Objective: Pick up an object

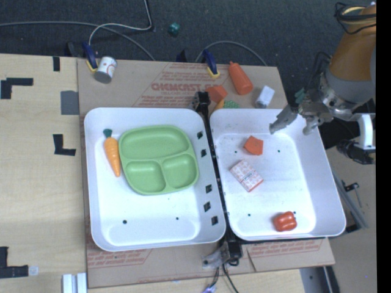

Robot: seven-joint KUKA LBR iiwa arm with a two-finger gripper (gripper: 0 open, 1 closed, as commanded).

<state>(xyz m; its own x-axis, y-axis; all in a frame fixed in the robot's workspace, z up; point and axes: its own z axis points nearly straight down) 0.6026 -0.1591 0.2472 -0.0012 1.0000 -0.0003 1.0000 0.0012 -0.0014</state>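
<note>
The claw [296, 122] is hovering spread and holding nothing (approach step, I judge), needing to descend onto the orange block [253, 145].

Red print on the cardboard sheet [171, 87] beneath my two bins, one word behind the left bin [98, 163] reading roughly "CHEMCAST", fainter red lettering along the cardboard's front edge too small for me to read
</note>
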